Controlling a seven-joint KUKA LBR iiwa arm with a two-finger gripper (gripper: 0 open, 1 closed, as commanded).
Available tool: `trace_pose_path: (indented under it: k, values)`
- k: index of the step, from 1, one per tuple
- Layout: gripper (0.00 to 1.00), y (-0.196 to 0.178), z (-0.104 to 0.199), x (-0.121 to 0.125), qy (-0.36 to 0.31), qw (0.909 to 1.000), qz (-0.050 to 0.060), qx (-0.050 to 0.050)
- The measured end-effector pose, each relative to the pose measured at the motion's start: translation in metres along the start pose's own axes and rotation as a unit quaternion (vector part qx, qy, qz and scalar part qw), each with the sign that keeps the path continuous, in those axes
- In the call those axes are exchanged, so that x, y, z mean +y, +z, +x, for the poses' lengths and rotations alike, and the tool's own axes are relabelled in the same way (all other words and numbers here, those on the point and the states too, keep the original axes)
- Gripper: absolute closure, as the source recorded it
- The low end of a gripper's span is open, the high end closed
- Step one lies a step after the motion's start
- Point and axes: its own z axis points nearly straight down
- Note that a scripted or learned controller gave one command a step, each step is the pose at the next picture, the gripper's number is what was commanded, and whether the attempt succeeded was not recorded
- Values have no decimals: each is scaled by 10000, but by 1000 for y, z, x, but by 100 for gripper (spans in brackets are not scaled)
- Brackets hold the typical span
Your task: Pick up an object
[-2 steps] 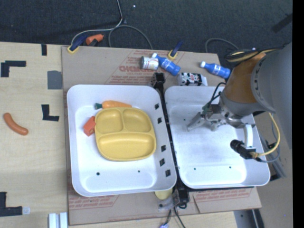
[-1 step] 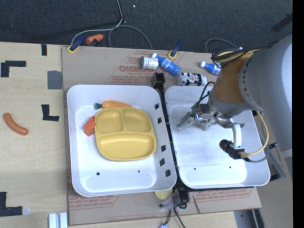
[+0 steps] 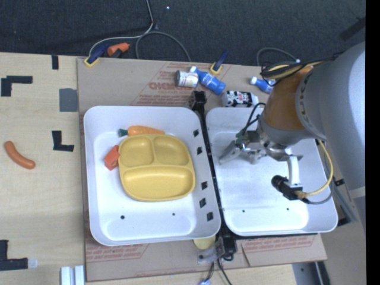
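An orange sausage toy (image 3: 19, 155) lies on the wooden bench (image 3: 35, 218).

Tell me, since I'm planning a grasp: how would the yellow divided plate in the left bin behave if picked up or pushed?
The yellow divided plate looks like moulded plastic, so probably stiff and light. It is wide and shallow, so likely hard for two fingers to span; a rim pinch seems likelier. Pushed, it would probably slide on the smooth left bin, nudging the orange pieces at its edge.

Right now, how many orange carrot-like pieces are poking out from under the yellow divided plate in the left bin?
2: one carrot along the yellow plate's top edge, one orange piece at its left edge. More may be hidden beneath the plate.
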Motion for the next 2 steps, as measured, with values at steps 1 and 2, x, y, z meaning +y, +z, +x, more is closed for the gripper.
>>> trace_pose_path:
  k: [1, 2]
  values:
    - [0, 0, 7, -5, 0, 10000, -3, -3]
    - [0, -1, -44, -77, 24, 10000, -4, 4]
